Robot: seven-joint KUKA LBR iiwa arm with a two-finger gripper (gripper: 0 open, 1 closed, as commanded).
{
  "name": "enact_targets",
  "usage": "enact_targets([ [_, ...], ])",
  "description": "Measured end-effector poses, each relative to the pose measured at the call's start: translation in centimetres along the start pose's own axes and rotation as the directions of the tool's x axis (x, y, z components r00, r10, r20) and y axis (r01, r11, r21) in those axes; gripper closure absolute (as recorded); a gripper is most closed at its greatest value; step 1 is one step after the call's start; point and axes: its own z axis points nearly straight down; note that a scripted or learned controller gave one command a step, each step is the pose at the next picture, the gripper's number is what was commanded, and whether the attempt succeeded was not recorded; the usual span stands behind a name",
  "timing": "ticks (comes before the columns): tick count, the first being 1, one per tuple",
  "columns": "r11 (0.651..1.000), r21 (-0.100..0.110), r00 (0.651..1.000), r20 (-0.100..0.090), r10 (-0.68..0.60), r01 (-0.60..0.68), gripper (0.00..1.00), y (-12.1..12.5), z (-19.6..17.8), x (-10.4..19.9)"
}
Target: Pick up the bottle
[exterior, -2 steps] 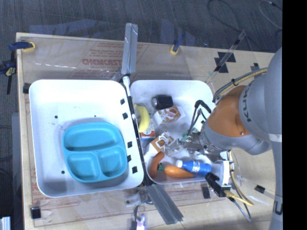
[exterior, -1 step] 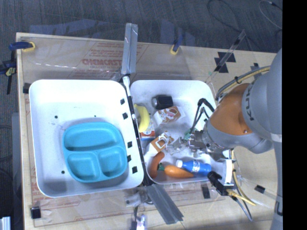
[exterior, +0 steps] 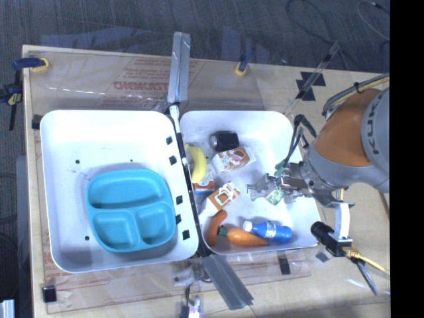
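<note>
Bottle [exterior: 268, 230] flat in right bin [exterior: 255, 121], near and below gripper [exterior: 265, 189]; finger state indiscernible.

Bottle [exterior: 270, 230] glossy plastic; tray [exterior: 130, 207] smooth matt plastic

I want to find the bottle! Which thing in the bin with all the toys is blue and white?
The bottle, lying on its side by the bin's near wall. The carrot touching it is orange and the banana is yellow.

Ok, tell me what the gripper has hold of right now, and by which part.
It cannot be told. The gripper hangs low over the right bin, apart from the bottle, which lies by the carrot along the near wall.
</note>
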Motion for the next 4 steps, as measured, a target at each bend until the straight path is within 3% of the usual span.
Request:
enact_targets([
  [1,0.988,0.002,0.988,-0.001,0.154,-0.154,0.00,0.0,9.9,-0.2],
  [2,0.989,0.004,0.989,-0.001,0.150,-0.150,1.00,0.1,9.0,-0.1],
  [3,0.931,0.002,0.931,-0.001,0.366,-0.366,1.00,1.5,3.3,3.9],
  [4,0.930,0.003,0.930,-0.001,0.367,-0.367,0.00,1.4,3.3,3.9],
])
